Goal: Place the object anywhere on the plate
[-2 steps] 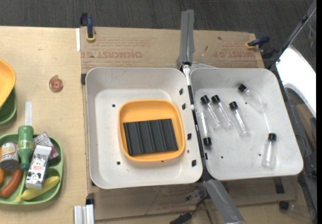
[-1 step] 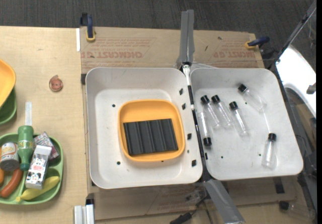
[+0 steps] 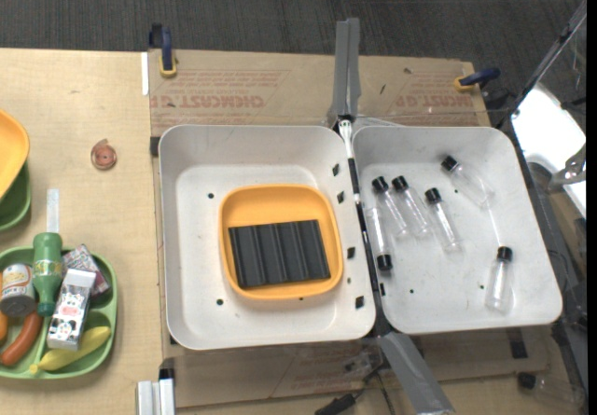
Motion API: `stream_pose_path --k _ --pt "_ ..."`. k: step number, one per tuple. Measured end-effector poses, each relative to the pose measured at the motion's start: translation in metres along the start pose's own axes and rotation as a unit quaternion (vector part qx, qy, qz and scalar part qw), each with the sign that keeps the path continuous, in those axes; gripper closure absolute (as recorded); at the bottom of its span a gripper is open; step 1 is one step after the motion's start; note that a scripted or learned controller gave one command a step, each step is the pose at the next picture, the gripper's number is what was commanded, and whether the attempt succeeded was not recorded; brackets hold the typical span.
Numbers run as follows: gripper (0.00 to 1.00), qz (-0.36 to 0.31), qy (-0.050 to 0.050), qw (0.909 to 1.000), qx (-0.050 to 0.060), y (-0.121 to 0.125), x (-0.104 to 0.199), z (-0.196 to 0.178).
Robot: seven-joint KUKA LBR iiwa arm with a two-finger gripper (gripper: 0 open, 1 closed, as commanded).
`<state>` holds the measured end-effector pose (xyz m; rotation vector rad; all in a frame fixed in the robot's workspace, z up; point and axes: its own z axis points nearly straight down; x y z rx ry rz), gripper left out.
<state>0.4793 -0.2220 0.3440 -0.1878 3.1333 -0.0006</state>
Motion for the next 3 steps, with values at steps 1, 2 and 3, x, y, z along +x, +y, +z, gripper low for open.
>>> stream_pose_path --k 1,2,3 --pt "0.0 -0.188 -0.001 0.9821 0.0 -0.001 -0.009 -0.019" --pt "0.0 -0.279 0.0 0.9604 -0.001 -0.001 -0.007 -0.003" --pt "0.0 -0.439 0.0 0.8985 -0.001 0.0 -0.007 0.037"
